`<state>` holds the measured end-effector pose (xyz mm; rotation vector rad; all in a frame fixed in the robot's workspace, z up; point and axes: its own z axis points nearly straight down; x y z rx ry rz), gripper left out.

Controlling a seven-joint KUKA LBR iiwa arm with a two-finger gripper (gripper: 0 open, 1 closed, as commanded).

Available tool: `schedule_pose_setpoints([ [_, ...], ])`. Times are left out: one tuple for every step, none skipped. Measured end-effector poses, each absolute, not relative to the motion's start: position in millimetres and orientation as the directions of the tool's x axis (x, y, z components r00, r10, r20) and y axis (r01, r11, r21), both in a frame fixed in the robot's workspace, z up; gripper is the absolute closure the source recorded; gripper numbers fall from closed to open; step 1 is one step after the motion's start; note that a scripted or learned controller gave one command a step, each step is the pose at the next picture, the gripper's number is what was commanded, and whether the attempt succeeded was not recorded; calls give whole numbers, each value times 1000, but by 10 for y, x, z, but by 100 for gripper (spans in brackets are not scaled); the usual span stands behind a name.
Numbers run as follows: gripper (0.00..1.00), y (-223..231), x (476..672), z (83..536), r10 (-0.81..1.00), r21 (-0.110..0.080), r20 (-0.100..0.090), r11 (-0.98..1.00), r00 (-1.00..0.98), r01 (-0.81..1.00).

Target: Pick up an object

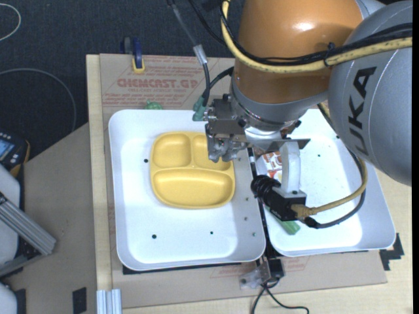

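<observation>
Claw hung at the right rim of the yellow tray in the left bin — whether released or clenched I could not tell — so it needed to straddle that rim squarely before closing.

My bench runs across the frame, topped with a brown cardboard sheet printed in red at upper centre. On it sit my left white bin and right white bin, touching side by side.
</observation>
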<state>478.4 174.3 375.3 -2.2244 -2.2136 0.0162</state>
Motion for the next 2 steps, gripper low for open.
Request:
schedule_pose_setpoints([
  [100,2273,4777,3165,1000,-8,-2,5,-5,1000],
  [100,2249,4786,3306,1000,-2,0,3,-3,1000],
])
